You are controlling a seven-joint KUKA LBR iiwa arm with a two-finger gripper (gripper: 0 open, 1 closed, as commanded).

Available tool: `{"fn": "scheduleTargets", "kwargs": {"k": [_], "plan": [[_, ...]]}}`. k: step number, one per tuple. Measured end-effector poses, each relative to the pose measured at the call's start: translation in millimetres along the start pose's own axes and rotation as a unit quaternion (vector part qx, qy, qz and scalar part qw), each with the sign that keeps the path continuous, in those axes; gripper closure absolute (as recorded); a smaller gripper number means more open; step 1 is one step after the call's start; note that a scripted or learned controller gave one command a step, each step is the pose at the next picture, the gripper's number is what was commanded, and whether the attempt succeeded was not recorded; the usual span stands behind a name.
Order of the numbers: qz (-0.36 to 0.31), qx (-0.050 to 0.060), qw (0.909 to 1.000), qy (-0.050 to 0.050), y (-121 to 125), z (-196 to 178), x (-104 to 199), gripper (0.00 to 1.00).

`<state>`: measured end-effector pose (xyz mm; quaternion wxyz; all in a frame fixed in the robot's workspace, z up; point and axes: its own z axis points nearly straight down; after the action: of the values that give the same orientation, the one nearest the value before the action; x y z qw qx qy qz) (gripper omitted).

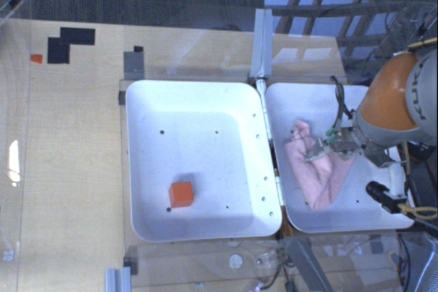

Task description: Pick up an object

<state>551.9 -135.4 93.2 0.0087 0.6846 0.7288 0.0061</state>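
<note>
Two shallow white bins sit side by side on the pale wooden counter (68, 181), their inner rims nearly touching along a narrow seam. The left bin (144, 147) has broad bare floor on all sides of an orange block (181, 194), which rests toward the lower-left part of that bin, apart from every wall. The right bin (301, 102) is tighter: the grey arm with its orange band (390, 99) leans in over its right rim and covers much of that side, leaving bare floor mainly along the top and bottom of the bin.

A pink cloth (315, 167) lies crumpled in the middle of the right bin, a little nearer the seam than the far wall. It is soft and folded, bunched at its upper end and trailing down to a narrower tail near the bin's lower edge — pale pink throughout, with creases and shadowed folds.

The tool (328, 147) is down at the cloth's upper right part, its metal tip right on the fabric. Whether its fingers are spread or closed, and whether any fabric is between them, I cannot tell — the tip is small and merges with the folds.
</note>
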Motion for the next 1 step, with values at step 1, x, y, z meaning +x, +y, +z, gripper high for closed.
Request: {"fn": "scheduleTargets", "kwargs": {"k": [1], "plan": [[-0.053,-0.002,0.9986,0.000,5.2,-0.7,46.8,0.00]]}}
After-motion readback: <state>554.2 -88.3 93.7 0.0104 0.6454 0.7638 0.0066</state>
